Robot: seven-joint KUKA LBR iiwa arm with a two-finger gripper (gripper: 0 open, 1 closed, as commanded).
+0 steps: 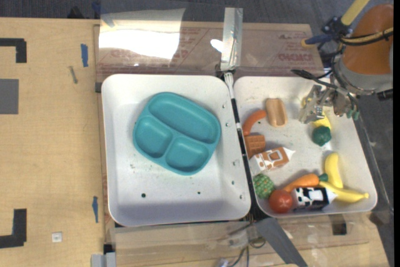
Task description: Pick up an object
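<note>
Teal tray (177, 132) sits alone in the left bin (119, 94); not relevant to this step. All candidates are in the right bin (364, 156), where the gripper (317, 108) hangs over the upper right area.

Gripper state: cannot tell, the view is too cluttered with cables and metal there. Nothing visibly held.

Nearest pick: the green-and-yellow toy (322, 132), just below the gripper, close to or touching it; contact not resolvable. The bread roll (275, 112) is to its left, near. The orange piece (251, 121) and brown block (255, 144) are further left by the bin divider. The white packet (272, 159) is down-left. The pile at the near edge is well apart: banana (338, 179), carrot (304, 182), tomato (282, 201), black-and-white toy (310, 197), green broccoli-like piece (263, 184).

How I'd do it:
- Go for the green-and-yellow toy. It stands free of neighbours, shortest move.
- Centre over it before descending; it looks small and rounded, so an off-centre close will likely squirt it out.
- Watch the right bin wall; the toy is near it, and a finger could clip the rim.
- Avoid the near-edge pile: items touch, so double grabs or a blocked finger are likely.
- Lift straight up and verify the toy is between the fingers.
</note>
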